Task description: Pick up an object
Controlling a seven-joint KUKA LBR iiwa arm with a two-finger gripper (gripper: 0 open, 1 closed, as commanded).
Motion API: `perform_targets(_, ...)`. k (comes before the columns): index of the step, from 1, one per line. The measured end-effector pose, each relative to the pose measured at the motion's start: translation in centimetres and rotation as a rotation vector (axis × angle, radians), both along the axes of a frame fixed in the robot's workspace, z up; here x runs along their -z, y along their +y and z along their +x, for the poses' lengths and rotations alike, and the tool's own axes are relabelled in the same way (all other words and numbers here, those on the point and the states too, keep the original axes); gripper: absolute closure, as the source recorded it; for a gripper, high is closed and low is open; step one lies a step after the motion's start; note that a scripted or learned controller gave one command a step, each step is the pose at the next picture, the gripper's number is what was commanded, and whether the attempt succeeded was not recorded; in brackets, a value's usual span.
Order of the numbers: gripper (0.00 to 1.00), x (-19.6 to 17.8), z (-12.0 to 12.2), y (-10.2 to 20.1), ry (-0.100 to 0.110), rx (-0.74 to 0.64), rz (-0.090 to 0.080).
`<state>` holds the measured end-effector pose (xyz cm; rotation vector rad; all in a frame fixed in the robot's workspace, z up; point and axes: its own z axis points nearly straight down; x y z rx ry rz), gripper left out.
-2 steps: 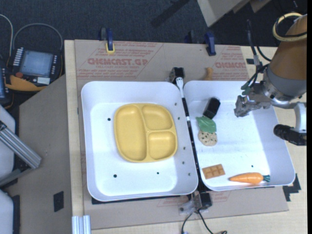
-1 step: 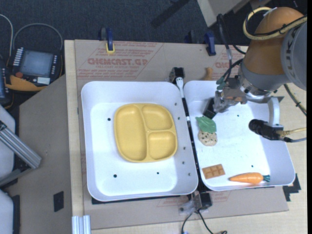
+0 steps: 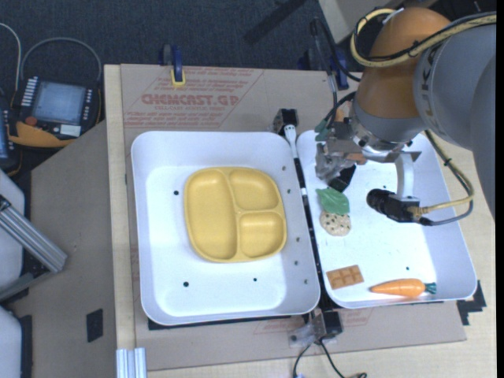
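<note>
**Gripper low over the right-hand bin, above a green piece**

The grey arm [image 3: 465,69], with its orange band, rises closest to the lens and reaches in from the view's right. At its end the gripper [image 3: 329,170] sits low over the upper left part of the bin on the view's right [image 3: 394,246], close to that bin's left wall. Whether the gripper is spread or pressed together cannot be told, and nothing is seen pinched in it.

Just below the gripper lies a green leaf-shaped piece [image 3: 333,200], and touching its lower edge is a chocolate-chip cookie [image 3: 336,224]. Farther toward the near wall lie a brown square cracker [image 3: 344,276] and, beside it to the right, an orange carrot [image 3: 400,288].

The bin on the view's left [image 3: 157,242] holds a yellow divided plate [image 3: 235,213] lying flat in its middle.
</note>
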<state>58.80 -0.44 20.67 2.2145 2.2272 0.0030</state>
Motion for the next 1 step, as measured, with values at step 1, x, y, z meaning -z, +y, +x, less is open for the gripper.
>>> perform_targets(1, 1.0, 0.36, 1.43, 5.62, -0.001, -0.001, 0.001)
